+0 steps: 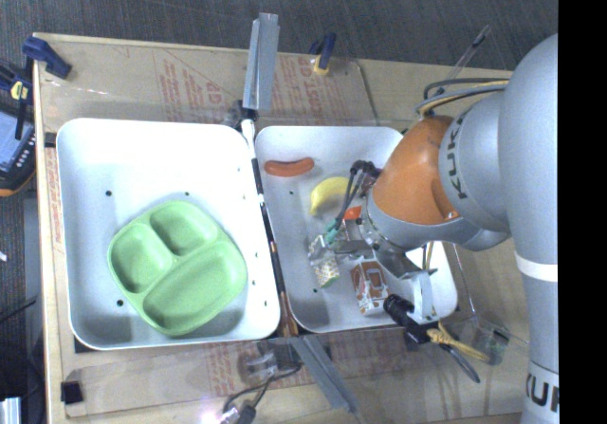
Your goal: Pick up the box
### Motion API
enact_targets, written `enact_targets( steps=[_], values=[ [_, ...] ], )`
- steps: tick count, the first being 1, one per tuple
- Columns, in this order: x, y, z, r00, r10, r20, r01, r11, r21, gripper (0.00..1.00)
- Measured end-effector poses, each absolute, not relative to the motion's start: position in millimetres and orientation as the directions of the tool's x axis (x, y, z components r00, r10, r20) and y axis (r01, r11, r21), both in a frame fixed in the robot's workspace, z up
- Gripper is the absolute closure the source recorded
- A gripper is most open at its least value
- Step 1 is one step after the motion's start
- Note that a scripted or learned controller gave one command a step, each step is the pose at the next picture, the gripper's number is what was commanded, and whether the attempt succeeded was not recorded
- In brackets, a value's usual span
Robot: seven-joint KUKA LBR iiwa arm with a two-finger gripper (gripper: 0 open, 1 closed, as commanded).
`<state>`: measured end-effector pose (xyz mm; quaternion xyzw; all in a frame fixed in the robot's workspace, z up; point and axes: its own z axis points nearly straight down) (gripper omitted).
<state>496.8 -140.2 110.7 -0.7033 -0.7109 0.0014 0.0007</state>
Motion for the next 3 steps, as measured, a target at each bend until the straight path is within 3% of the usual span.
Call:
enact_targets(
  steps=[1, 2, 3],
  values=[
    [492.0, -122, 228, -0.25, 0.968, -0.001, 0.968, 0.25, 0.001, 1.0],
    [498.4, -74, 190, 0.096, 0.995, 0.001, 0.995, -0.096, -0.008, 1.0],
    [477.1, -94, 226, -0.048, 0.999, 0.0, 0.999, 0.048, -0.001, 1.0]
  ],
)
